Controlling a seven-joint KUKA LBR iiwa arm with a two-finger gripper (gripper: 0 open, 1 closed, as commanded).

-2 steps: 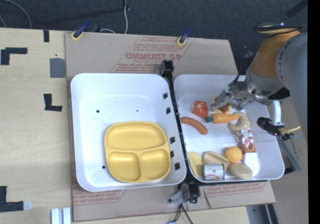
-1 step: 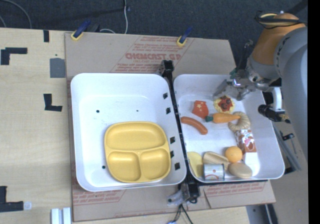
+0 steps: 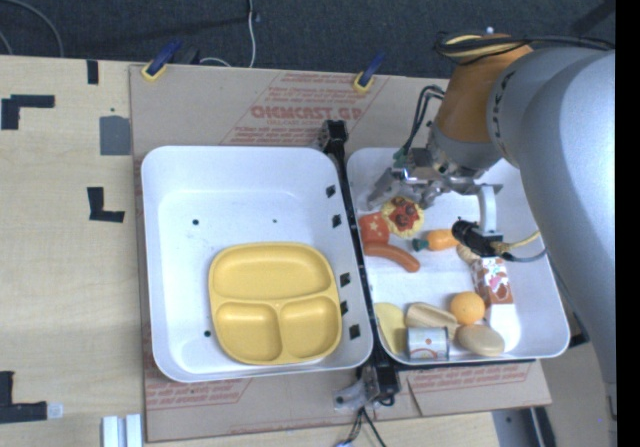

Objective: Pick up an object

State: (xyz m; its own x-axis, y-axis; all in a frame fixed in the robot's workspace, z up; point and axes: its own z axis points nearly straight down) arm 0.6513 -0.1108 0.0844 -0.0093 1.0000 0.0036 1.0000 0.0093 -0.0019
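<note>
While gripper (image 3: pixel 404 197) hovers — toys (image 3: pixel 404 215) below.

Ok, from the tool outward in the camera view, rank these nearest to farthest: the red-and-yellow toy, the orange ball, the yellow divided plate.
1. Red-and-yellow toy: right bin, directly under the tool.
2. Orange ball: right bin, toward its front edge, below and right of the tool.
3. Yellow divided plate: left bin, across the divider, farthest.
</note>
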